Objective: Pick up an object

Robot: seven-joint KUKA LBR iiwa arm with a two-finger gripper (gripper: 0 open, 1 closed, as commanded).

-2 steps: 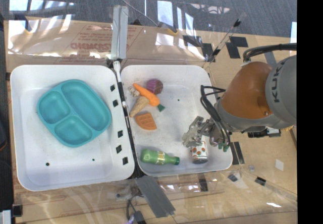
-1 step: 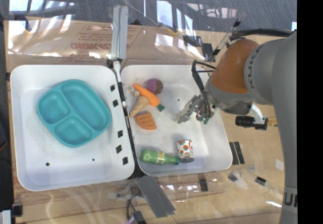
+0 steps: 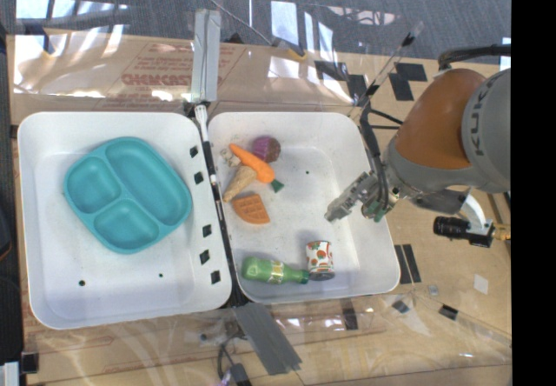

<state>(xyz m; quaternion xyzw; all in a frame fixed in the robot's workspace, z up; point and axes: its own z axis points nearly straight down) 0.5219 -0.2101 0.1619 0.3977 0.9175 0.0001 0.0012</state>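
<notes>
Nothing is picked up yet, as far as the view shows. The gripper [image 3: 340,208] hangs over the right part of the right bin [image 3: 369,163], right of the frame's centre, above bare white floor, and no object sits between its fingers. Whether the jaws are spread or pressed together I cannot tell; the fingertips blur into a pale grey shape. So the whole job seems to remain: choosing a thing, descending on it, closing and lifting.

The candidates all lie in the right bin. Nearest the gripper, below and slightly left of it, a small can [image 3: 320,259] with a red-and-white label stands near the bin's lower edge. Just beside it to the left, a green bottle [image 3: 271,271] lies on its side. Toward the bin's upper left sits a cluster: a dark purple round toy, perhaps a beet or onion [image 3: 266,148], an orange carrot [image 3: 253,163] lying at a slant with a green tip to its lower right, a tan cone-like piece [image 3: 236,187] touching the carrot, and an orange wedge-shaped piece [image 3: 252,209] just below them. These look like small plastic play foods.

The left bin [image 3: 39,271] holds a teal divided plate [image 3: 127,193] with three compartments, well apart from the gripper.

The can looks like the closest target, though its round body may slip.
</notes>
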